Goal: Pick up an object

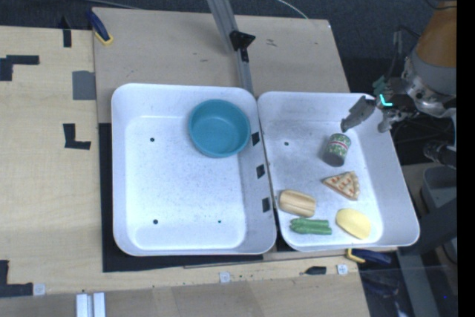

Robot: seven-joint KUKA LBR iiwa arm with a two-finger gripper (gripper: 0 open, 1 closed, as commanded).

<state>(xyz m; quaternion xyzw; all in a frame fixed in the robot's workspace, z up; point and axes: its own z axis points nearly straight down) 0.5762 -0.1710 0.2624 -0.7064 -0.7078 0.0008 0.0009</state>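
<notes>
White plastic bins sit side by side: the left bin [141, 182] holds a blue bowl [218, 128], the right bin [297, 111] a small can [336, 148], pizza wedge [342, 184], bread roll [297, 201], lemon [353, 223] and green pod [310, 226]. The gripper [361, 113] hovers just far-right of the can, holding nothing; its opening I cannot tell. Descending off-centre could topple the can.
</notes>
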